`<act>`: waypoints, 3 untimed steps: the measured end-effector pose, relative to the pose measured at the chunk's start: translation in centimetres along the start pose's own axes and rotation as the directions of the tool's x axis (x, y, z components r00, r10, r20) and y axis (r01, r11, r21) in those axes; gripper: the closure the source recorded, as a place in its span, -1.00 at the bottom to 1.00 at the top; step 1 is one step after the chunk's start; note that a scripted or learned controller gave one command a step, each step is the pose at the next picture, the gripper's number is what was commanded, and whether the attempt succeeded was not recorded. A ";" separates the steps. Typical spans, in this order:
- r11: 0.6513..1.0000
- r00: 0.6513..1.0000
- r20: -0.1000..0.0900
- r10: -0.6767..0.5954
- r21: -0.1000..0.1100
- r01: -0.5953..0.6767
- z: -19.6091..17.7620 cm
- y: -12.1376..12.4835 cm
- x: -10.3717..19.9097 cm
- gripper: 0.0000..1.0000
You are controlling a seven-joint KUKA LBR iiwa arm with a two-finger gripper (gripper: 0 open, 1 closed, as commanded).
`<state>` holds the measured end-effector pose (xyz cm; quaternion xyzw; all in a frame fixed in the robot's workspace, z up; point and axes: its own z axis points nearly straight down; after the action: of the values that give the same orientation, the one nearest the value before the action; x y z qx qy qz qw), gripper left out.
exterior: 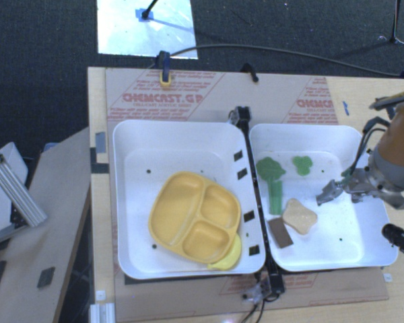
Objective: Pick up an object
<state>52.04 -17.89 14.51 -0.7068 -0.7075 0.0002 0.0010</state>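
The arm enters from the right edge of the frame, its wrist bent low over the right bin (350, 138), with the gripper (328, 194) reaching leftward just above the bin floor; how far it is parted I cannot tell, and nothing visibly sits in it. Left of it lie a tan bread slice (299, 216), a brown block (280, 232), a green broccoli piece (272, 180) and a small green piece (301, 163). A yellow divided plate (194, 215) rests in the left bin (131, 180).

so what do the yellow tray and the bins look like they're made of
Yellow tray: probably moulded plastic, with a smooth, even colour, rounded compartments and a soft sheen. Left bin and right bin: likely thin formed plastic, plain white, with rounded corners, a matte to slightly glossy look, and small dark holes or marks in the floor.
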 end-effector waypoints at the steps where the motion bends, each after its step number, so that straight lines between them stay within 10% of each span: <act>1: 1.000 1.000 0.003 -0.001 -0.006 0.001 -1.3 0.2 -0.1 1.00; 3: 1.000 1.000 0.003 -0.003 -0.007 0.003 -10.1 0.1 -0.8 1.00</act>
<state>52.19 -18.73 24.56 -0.7057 -0.7085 -0.0012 -0.0024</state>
